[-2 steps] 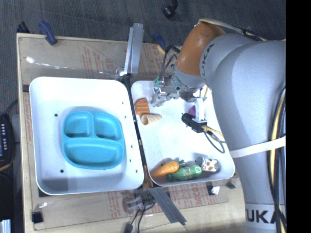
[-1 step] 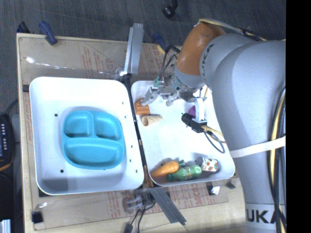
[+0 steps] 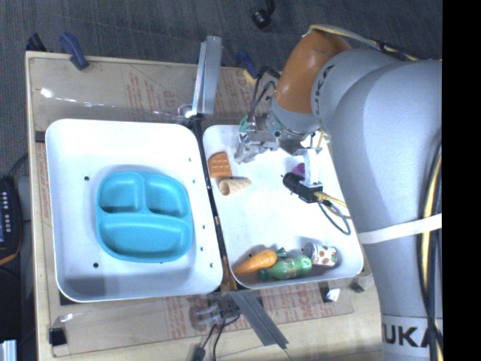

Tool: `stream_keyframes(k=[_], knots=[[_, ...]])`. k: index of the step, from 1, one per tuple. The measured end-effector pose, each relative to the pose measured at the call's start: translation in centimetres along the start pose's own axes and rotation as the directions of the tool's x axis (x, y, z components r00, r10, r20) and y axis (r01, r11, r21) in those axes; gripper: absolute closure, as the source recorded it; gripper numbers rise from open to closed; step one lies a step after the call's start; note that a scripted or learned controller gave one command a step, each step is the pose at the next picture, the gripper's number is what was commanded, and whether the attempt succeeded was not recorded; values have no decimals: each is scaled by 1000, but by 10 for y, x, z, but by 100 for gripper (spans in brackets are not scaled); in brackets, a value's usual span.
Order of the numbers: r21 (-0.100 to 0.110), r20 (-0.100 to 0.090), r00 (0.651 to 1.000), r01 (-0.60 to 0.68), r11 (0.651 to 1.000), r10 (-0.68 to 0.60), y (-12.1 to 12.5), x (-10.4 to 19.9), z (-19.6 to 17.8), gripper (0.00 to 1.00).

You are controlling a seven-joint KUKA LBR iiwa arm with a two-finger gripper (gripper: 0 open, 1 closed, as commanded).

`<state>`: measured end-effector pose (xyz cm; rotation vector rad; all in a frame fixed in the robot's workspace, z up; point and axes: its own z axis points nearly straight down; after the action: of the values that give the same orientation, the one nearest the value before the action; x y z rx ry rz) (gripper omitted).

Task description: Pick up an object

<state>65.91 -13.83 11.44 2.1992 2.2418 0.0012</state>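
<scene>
My gripper (image 3: 246, 150) hangs low over the far left part of the right bin (image 3: 259, 209), just right of a brown bread-like piece (image 3: 219, 164). A tan cone-shaped piece (image 3: 234, 186) lies right below that. Along the bin's near edge lie an orange carrot (image 3: 255, 261), a green bottle (image 3: 288, 268) and a small white item with red spots (image 3: 324, 256). A purple thing (image 3: 300, 168) peeks out under the wrist. Nothing is visible between the fingers.
The left bin (image 3: 68, 149) holds a blue divided plate (image 3: 144, 215). A metal bar (image 3: 206, 74) rises at the far seam between the bins. The big grey arm (image 3: 383, 149) covers the right bin's right side.
</scene>
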Motion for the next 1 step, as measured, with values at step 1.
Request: stream_keyframes(k=[1], knots=[[0,0,1000,0,1000,0,0,0,0,0]])
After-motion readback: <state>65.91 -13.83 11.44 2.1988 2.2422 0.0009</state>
